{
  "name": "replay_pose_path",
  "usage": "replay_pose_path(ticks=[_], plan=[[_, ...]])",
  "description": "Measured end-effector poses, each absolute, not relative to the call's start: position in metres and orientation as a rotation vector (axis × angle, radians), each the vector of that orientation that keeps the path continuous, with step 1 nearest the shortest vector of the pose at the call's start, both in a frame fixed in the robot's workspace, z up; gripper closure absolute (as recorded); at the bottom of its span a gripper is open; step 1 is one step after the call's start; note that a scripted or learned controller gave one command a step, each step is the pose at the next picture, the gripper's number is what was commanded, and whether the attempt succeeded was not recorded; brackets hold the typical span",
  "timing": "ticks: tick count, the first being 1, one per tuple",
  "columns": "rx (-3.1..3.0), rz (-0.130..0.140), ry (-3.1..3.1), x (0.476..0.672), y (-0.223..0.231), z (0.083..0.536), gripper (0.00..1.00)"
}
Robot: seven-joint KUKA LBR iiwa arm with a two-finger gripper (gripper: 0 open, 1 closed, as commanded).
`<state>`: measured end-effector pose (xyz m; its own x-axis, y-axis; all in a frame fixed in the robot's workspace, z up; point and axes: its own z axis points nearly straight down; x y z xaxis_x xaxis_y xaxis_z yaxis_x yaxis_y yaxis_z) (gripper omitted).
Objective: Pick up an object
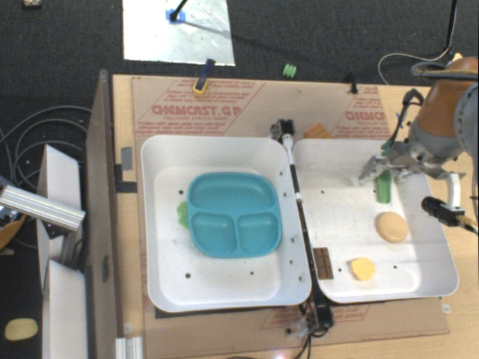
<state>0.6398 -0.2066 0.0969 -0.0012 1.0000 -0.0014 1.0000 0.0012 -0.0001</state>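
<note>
Claw [383,172] hangs over the right bin [337,275], spread open astride the green stick's [383,189] top end. Off-centre closing could flick it away, leaving nothing gripped.

- right bin [329,223]: floor open toward left wall; green stick [383,188], tan round [391,226], yellow piece [363,268] crowded right half.
- left bin [161,200]: teal tray [233,214] filled centre.

One fixed overhead view, slanted down over both white bins [224,294], bench-wide, arm side at right.
</note>
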Motion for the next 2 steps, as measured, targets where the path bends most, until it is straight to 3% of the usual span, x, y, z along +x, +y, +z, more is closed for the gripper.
replay_pose_path(ticks=[2], plan=[[2.218,-0.002,2.221,0.6256,-0.2066,0.0911,0.00]])
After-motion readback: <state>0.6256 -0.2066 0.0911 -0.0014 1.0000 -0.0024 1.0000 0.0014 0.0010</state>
